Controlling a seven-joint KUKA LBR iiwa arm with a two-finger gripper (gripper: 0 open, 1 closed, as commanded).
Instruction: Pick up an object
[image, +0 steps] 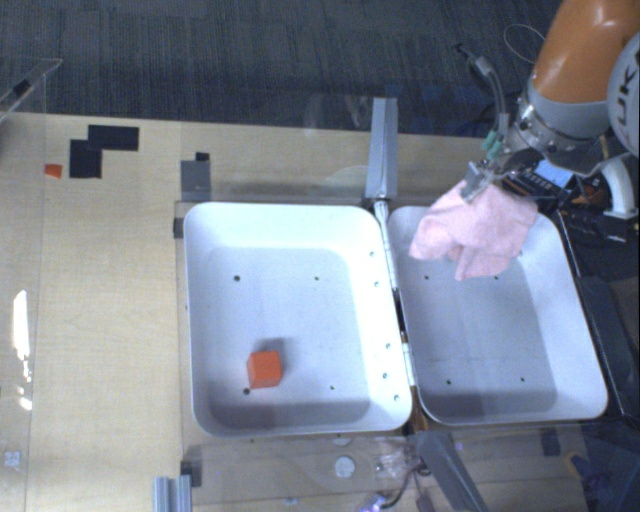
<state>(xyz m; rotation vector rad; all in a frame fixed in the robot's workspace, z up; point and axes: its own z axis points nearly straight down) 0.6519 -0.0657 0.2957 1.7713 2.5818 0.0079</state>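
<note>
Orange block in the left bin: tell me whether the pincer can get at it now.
Probably not yet: the pincer is shut on the pink cloth over the right bin, though the orange block lies uncovered.

We see block (265, 369) in left bin (210, 300), near front; cloth (478, 232) hanging from gripper (484, 175) over right bin (520, 390), rear.

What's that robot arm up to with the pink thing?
The arm's gripper has pinched a pink cloth by its top edge, and the cloth dangles over the far end of the right bin. A small orange block sits untouched in the left bin.
</note>
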